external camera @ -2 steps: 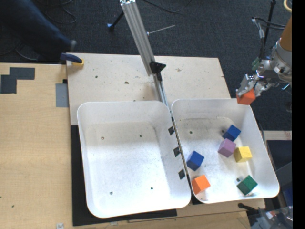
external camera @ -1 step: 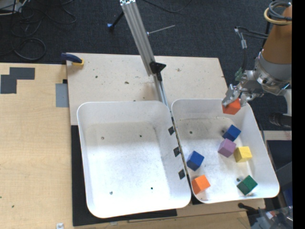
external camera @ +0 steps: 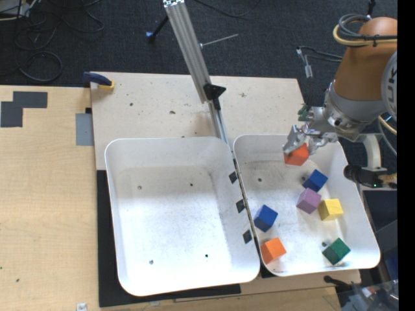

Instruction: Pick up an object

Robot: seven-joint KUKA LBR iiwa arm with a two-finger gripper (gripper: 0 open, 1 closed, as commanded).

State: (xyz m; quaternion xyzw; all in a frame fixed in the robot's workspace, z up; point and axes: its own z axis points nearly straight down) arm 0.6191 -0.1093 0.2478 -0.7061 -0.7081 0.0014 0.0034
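I read the gripper (external camera: 299,145) as closed on a red-orange block (external camera: 297,155), which sits between the fingers and hangs just below them, over the far part of the right bin (external camera: 363,258). The block appears clear of the bin floor. Nearest loose items lie toward the camera: a blue cube (external camera: 316,179), a purple cube (external camera: 308,201) and a yellow cube (external camera: 331,208). In my judgement, a straight vertical lift avoids them.
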